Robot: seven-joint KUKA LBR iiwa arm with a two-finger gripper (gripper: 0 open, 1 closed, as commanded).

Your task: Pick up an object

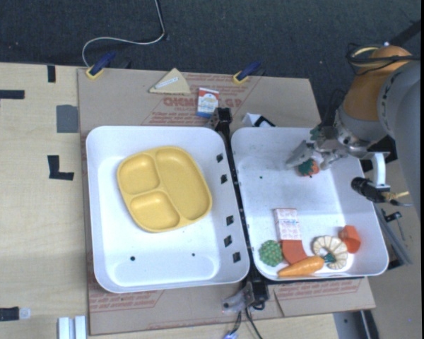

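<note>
My gripper (310, 159) hangs over the upper right part of the right bin (261, 189), reaching in from the right. A small red and green object (309, 167) sits between its fingers, and the gripper looks shut on it. Along the bin's front lie a pink and white carton (287, 224), a red block (293, 250), a green broccoli piece (270, 252), an orange carrot (302, 265), a round white and orange piece (330, 249) and an orange-red block (350, 237).
The left bin (106, 253) holds a yellow divided plate (164, 188). Behind the bins on the cardboard stand a small red and white carton (208, 102) and a tan wedge (171, 82). Black brackets (230, 210) line the seam between the bins.
</note>
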